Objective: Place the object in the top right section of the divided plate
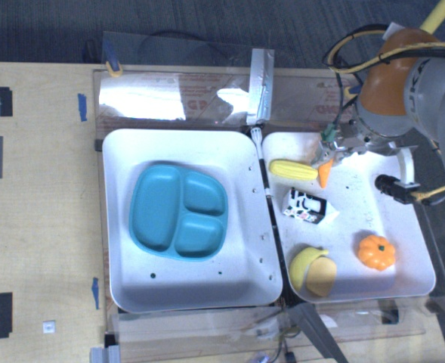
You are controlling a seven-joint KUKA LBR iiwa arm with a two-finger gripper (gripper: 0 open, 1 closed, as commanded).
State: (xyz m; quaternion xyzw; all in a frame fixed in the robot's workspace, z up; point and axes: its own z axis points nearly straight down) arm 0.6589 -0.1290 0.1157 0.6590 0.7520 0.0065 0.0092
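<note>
Spreading across the picture, the wooden surface (33,225) carries two white bins side by side; the left bin (131,278) is my landmark. The right bin (411,278) touches its right edge. The grey arm (426,97), with its orange band, reaches over the far part of that right bin. Inside the left bin, near its middle, lies the blue divided plate (178,210), its sections bare. Right of the left bin, in the other bin, lie a yellow corn cob (292,171) nearest the shared wall, a black-and-white object (306,206) just below it, a yellow-green fruit (313,269) at the near edge, and an orange pumpkin (377,252) farthest right. The claw (330,151) hangs just beside the corn's right end, above a small orange carrot (324,174); whether it is released or clenched I cannot tell.
</note>
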